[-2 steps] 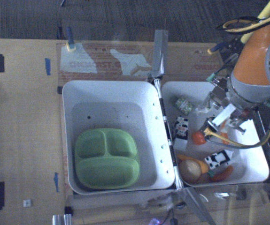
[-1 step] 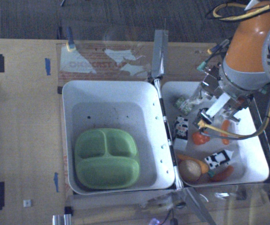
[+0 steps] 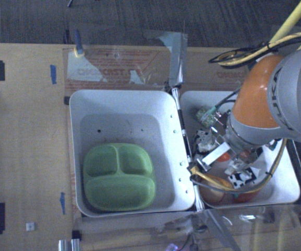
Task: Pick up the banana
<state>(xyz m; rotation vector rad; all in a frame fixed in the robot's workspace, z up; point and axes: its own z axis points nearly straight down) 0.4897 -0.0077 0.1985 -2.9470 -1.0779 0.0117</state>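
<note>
The banana (image 3: 212, 178), yellow with brown marks, lies at the front left of the right bin (image 3: 289, 190), its tip near the bin's left wall. My gripper (image 3: 233, 165) hangs low in this bin, just above and to the right of the banana, among a heap of small items. The grey arm with its orange band covers much of the bin and hides the wrist's underside. I cannot see whether anything is held.
A black-and-white patterned item (image 3: 243, 178), a red piece (image 3: 244, 195) and a pale round object (image 3: 211, 193) crowd around the banana. More small items (image 3: 205, 137) lie at the bin's left. The left bin (image 3: 87, 109) holds a green divided plate (image 3: 120, 175).
</note>
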